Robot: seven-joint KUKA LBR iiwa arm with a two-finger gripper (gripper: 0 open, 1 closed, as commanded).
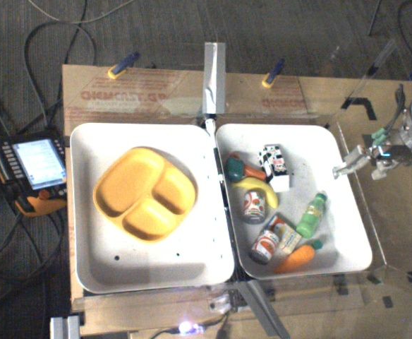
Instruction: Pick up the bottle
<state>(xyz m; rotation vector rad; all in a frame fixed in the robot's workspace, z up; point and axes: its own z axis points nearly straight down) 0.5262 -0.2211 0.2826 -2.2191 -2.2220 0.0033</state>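
The bottle (310, 216) is small, green and clear, and lies tilted in the right bin (347, 249) toward its right side, cap pointing up and right. The gripper (377, 152) hangs at the right edge of the view, just beyond the right bin's outer wall. It is well to the right of the bottle and further back, not touching it. Nothing shows in its grasp.
Around the bottle lie a carrot (295, 258), a red can (265, 246), a small carton (286, 235), a banana (260, 188), a cup (253, 205), a black-and-white toy (274, 162) and a red-green vegetable (235, 168). The left bin (93, 260) holds a yellow divided plate (146, 193).
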